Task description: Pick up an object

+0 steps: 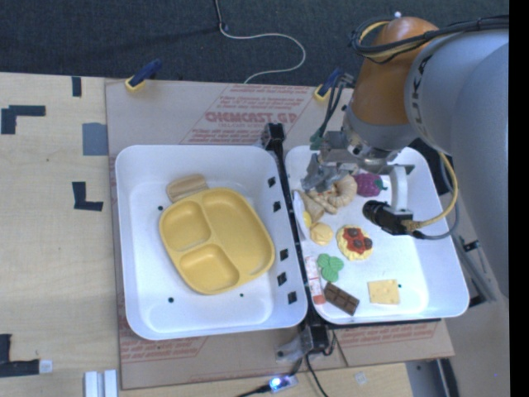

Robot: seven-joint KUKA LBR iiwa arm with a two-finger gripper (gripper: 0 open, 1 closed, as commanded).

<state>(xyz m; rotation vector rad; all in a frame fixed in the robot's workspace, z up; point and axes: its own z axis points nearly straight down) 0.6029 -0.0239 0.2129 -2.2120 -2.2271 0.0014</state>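
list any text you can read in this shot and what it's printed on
"CHEMCAST GP", red, on the brown cardboard sheet behind the two white bins.
Smaller red lines around it on the same sheet: too blurred to read.

Shallow white plastic bin (132, 222), left of the pair: holds a yellow three-compartment plastic tray (216, 240) lying flat, with a tan flat bread-like piece (187, 187) touching its upper-left edge. Brown cardboard sheet (173, 114) with red print under both bins. Light wooden counter (50, 246) with dark markings. Blue clamp (143, 74) at the cardboard's upper-left corner. White cable (264, 35) across dark carpet (99, 15) beyond.
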